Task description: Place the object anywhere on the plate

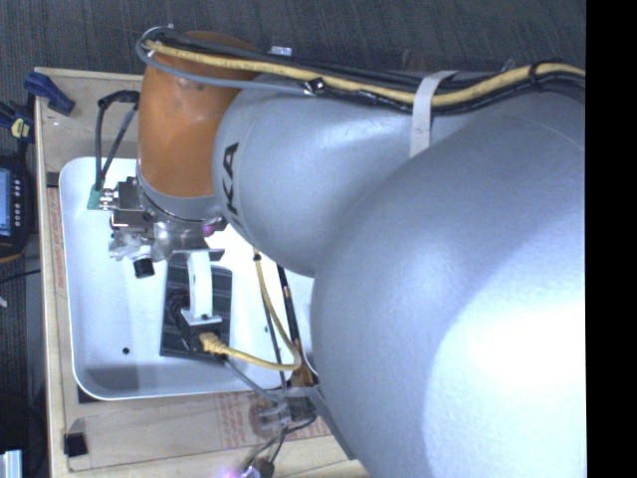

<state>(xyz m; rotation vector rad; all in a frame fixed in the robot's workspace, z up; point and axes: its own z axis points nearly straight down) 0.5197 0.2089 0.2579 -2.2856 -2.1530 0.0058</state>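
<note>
One white bin [84, 317] is in plain sight, at the left of the bench [139, 421]. The grey arm [418, 267] covers most of what lies to the right of it. The orange band [179, 137] sits over the bin's far half, with the wrist pointing down. The gripper [137, 245] hangs low over the bin floor, near the left wall. We cannot tell how far open it is or whether it has hold of anything, as the wrist blocks our look at it. A small dark speck [126, 350] lies on the bin floor toward the near left corner, apart from the gripper and too small for us to name. We cannot tell where the object or the plate is. A blue clamp [45, 90] is at the bench's far left corner. A small black block [75, 443] is at its near left corner, outside the bin.
</note>
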